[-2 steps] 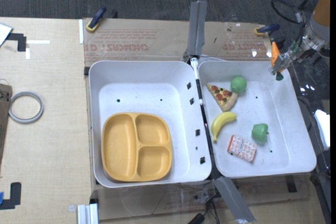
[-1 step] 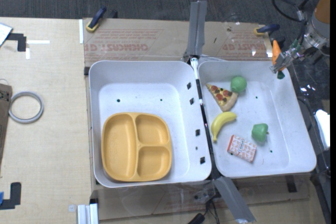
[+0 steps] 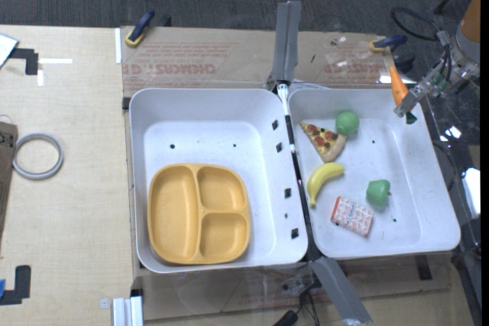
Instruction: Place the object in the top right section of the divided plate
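The object for the task is not yet singled out; five candidates are lying in the right shallow white bin (image 3: 428,233): a pizza-slice toy (image 3: 322,139), a green ball-like toy (image 3: 348,121) just beside it, a yellow plastic banana (image 3: 322,179), a second green rounded toy (image 3: 378,193), and a red-and-white patterned packet (image 3: 352,215) near the banana's lower end. The yellow divided plastic plate (image 3: 199,213) is sitting in the left white bin (image 3: 153,118), its top right section lying bare. The gripper (image 3: 410,104) is hanging at the right bin's upper right rim, apart from all the toys; how it is set I cannot tell. To do this step well, I judge the arm should be coming down squarely over one well-separated item, such as the lower green toy, avoiding the crowded pizza and ball; then lifting clear of the divider between bins. The pale wooden tabletop (image 3: 69,240) is carrying a roll of tape (image 3: 37,156); cardboard is lying behind the bins.
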Controlling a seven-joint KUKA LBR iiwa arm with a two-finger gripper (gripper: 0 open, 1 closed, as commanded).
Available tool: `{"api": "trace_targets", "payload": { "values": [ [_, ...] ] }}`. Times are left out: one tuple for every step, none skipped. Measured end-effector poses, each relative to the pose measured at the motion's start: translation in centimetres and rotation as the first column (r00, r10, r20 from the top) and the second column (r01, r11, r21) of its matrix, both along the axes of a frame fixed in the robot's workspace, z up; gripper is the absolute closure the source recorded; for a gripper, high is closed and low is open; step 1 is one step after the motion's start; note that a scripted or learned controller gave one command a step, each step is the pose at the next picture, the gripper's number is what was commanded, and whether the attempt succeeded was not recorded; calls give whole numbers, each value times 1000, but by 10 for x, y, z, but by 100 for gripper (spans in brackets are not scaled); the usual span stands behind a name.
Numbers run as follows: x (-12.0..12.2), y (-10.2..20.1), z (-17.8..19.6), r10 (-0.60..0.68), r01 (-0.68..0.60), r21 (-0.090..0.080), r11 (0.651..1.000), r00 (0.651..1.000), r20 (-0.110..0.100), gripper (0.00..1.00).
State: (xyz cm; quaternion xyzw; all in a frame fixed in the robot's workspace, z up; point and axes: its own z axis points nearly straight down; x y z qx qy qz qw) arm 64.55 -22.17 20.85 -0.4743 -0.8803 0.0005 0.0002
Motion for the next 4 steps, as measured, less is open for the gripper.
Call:
{"api": "trace_targets", "payload": {
  "values": [
    [1,0,7,1,-1,-1,1000,1000,1,100],
    [15,4,226,264,-264,-1,965,965,2,100],
    [18,4,232,265,-265,-1,964,964,1,100],
    [20,4,238,267,-267,-2,964,964,2,100]
  ]
}}
